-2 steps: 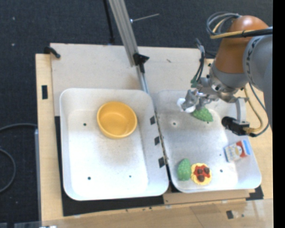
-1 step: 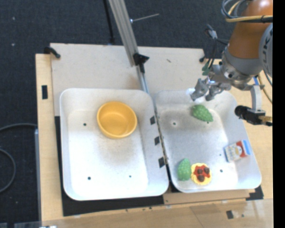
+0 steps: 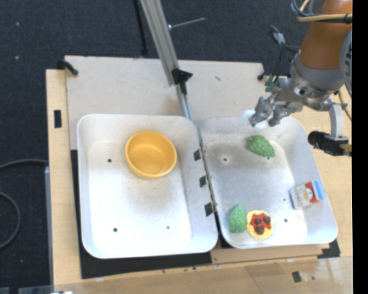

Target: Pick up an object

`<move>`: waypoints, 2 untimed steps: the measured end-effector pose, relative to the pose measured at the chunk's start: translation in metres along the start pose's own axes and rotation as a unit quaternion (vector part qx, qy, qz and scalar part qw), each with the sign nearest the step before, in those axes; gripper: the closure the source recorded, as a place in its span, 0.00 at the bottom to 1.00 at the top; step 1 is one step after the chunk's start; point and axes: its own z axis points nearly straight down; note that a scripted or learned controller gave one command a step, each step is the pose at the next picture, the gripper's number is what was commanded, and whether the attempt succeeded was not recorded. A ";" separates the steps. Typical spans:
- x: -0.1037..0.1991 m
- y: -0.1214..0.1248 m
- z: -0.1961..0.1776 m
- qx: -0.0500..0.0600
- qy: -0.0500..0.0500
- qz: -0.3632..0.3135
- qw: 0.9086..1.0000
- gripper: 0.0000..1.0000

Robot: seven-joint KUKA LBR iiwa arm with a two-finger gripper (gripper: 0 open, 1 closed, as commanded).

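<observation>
The approach is judged under way: the tool [image 3: 264,117], parted and empty, is poised above the green toy [image 3: 260,146], so a descent is needed

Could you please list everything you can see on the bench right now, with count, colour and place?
bins: two, white, side by side on the bench
bowl: one, yellow, left bin, towards the back
green pieces: two, right bin, one at the back near the claw, one at the front edge
yellow and red piece: one, right bin front, beside a green piece
small packet: one, white, red and blue, right bin's right side
claw: one, grey, above the right bin's back edge
</observation>
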 end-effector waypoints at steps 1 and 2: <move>0.057 -0.004 -0.003 0.001 0.000 -0.001 1.000 1.00; 0.112 -0.004 0.014 0.002 0.000 -0.002 1.000 1.00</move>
